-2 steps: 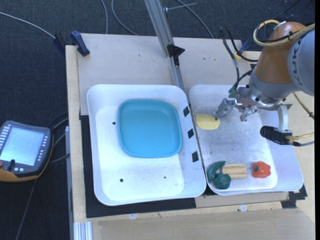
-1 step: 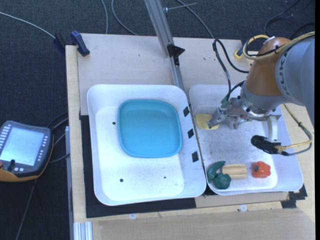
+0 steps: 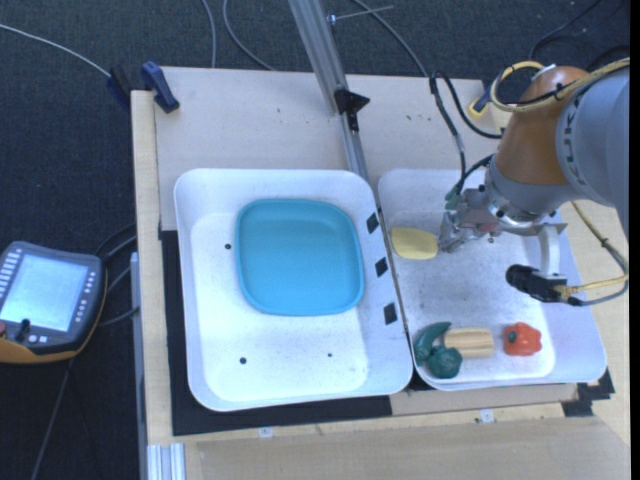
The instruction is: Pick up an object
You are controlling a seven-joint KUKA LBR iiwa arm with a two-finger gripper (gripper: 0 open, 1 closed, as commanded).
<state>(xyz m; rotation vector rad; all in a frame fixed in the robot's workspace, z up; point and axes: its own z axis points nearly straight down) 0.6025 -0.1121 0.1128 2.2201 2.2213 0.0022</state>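
Gripper (image 3: 456,230) sits low in the right bin (image 3: 480,298), near that bin's upper-left part, hanging off the grey arm (image 3: 590,138) with its orange band (image 3: 535,138). Can't tell whether the gripper is apart or together; its tip is too small and dark against the bin floor to read. Nothing visibly held. Just to the gripper's left lies a pale yellow piece (image 3: 414,243), close to it or maybe touching, can't resolve contact. Well below the gripper, along the bin's near edge, three items in a row: a dark green vegetable (image 3: 438,349) at the left, a tan block (image 3: 469,342) touching or just beside it, and a red tomato (image 3: 521,339) a bit further right, apart from the block. A black cable connector (image 3: 535,283) hangs below-right of the gripper, over the bin. Far left of the gripper, the left bin (image 3: 290,368) carries a blue tray (image 3: 300,256) lying flat. Both bins sit side by side on the counter (image 3: 250,118). A metal pole (image 3: 320,48) runs up from between the bins. A handheld control pendant (image 3: 45,298) lies off the counter, at the far left.
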